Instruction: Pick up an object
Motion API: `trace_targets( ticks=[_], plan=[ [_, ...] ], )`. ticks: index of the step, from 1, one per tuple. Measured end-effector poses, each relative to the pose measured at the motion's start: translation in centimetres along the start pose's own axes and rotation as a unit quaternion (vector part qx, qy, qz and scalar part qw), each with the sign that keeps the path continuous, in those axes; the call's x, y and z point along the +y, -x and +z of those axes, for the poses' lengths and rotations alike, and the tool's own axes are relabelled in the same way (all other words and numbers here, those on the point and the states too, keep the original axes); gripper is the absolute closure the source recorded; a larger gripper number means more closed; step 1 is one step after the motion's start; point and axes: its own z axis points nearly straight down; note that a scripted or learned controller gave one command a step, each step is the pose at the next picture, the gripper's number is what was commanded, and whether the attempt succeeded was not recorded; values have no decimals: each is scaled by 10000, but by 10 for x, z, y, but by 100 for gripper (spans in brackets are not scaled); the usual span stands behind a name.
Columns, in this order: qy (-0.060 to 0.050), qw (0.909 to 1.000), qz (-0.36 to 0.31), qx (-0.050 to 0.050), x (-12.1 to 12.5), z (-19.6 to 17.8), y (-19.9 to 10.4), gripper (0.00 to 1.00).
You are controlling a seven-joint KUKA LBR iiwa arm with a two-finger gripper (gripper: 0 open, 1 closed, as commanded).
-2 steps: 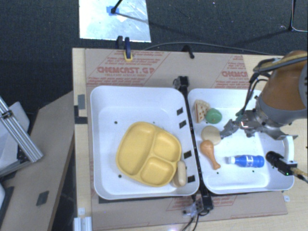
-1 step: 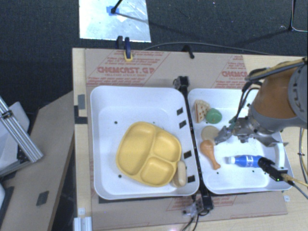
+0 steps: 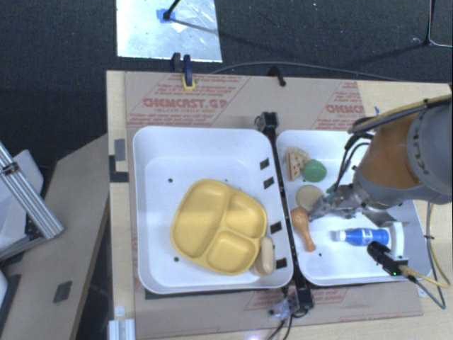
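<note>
The right bin [image 3: 333, 275] holds several objects. A tan ridged cracker-like piece [image 3: 295, 163] and a green ball [image 3: 314, 170] lie at its far left. Below them sit a beige round piece [image 3: 307, 195] and an orange drumstick-shaped piece [image 3: 303, 227]. A blue and white tube [image 3: 362, 236] lies toward the bin's near right. My gripper [image 3: 324, 207] hangs low over the bin, just right of the beige piece and the orange piece and above the tube's left end. Whether it touches any of them is unclear.
The left bin [image 3: 163, 154] bears a yellow divided plate [image 3: 218, 225] with a pale bread-like roll [image 3: 265, 255] at its near right corner. A black divider [image 3: 279, 190] runs between the bins. The arm's orange band [image 3: 389, 158] covers the right bin's right side.
</note>
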Motion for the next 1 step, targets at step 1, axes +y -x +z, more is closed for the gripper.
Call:
trace_targets(
  ticks=[1],
  plan=[
    [9, 10000, -10, 10, 1, -12, -1, 100]
  ],
)
